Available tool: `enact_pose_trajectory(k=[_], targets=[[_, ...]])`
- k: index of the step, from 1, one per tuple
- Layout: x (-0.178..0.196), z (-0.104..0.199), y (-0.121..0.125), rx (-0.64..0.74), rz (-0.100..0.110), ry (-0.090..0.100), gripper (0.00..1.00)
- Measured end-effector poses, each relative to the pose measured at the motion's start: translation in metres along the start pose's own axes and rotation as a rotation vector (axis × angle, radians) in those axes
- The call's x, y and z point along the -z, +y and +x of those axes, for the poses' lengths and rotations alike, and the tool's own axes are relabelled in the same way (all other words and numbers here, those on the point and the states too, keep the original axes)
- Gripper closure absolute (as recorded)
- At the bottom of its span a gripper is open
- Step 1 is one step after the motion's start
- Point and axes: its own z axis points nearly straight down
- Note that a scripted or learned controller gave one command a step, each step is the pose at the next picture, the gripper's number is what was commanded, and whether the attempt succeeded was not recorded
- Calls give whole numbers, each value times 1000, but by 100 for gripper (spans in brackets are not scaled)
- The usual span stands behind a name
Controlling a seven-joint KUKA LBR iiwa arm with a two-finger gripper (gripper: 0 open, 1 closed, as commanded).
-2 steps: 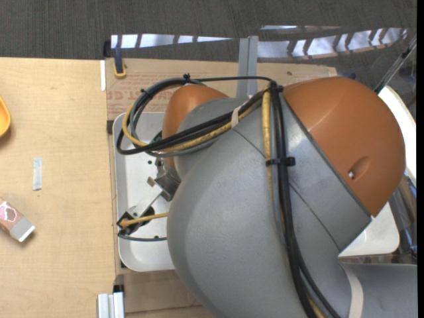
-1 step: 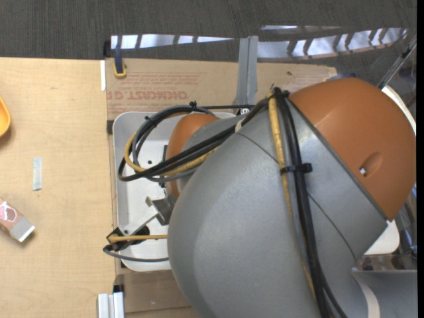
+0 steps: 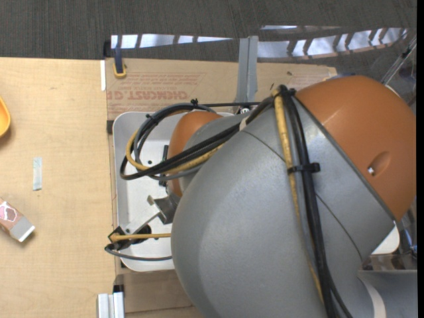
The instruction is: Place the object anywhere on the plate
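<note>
Grey casing of the single robot arm [image 3: 265,230] takes up the near right of the scene, with one large orange dome [image 3: 361,131] on its far right side and a second, smaller orange section [image 3: 189,134] further left, low over the shallow white bin [image 3: 122,151]. One bundle of black and yellow cables [image 3: 142,144] loops out from the arm over the left half of that bin and runs back across the grey casing. A small dark grey part that seems to be the gripper [image 3: 162,207] shows just below the smaller orange section, over the bin floor; whether it is released, clenched or grasping anything I cannot tell. The arm hides most of the bin, so where the object lies relative to the gripper cannot be told. On the pale wooden bench top [image 3: 59,111] to the left lie three small things, well apart: one orange rounded piece [image 3: 3,119] at the left edge, one short pale strip [image 3: 37,174], and one pink-and-white packet [image 3: 14,222]. One brown cardboard sheet with red print [image 3: 159,88] lies beyond the bin.
</note>
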Motion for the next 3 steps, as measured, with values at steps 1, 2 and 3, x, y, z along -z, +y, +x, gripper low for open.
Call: enact_pose_trajectory(k=[1, 2, 3], targets=[[0, 0, 0, 0, 0, 0, 0], [-7, 2, 0, -312, 1, 9, 0], [2, 1, 3, -318, -1, 7, 100]])
